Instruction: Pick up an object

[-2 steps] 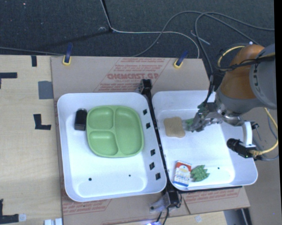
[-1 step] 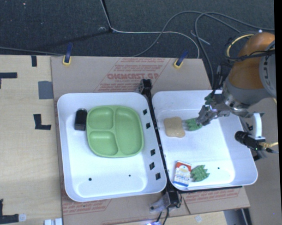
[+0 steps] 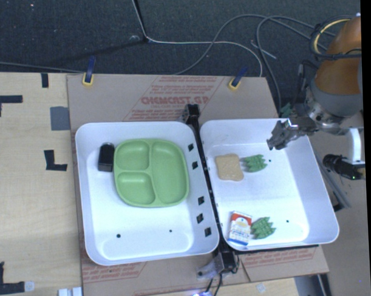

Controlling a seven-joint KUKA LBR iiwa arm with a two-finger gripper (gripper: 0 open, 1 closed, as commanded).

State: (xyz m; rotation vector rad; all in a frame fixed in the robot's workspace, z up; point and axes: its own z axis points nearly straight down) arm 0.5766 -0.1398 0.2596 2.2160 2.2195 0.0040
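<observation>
Camera view gives you a tan bread slice [image 3: 229, 167] in the right bin [image 3: 308, 188], with a green leafy piece [image 3: 254, 163] just beside it. Nearer you, a small red-and-white carton [image 3: 240, 227] touches another green piece [image 3: 262, 227]. Your tool [image 3: 281, 137] hangs over that bin's far right corner; you cannot tell how it stands. A green divided plate [image 3: 152, 173] and a black block [image 3: 105, 157] sit in the left bin [image 3: 93, 208]

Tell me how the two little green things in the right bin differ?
The upper green piece lies beside the tan slice, near the middle of the right bin; the lower green piece lies by the red and white packet, at the bin's near edge. The upper one is closer to the hand. Both are small, leafy-looking and the same green.
</observation>
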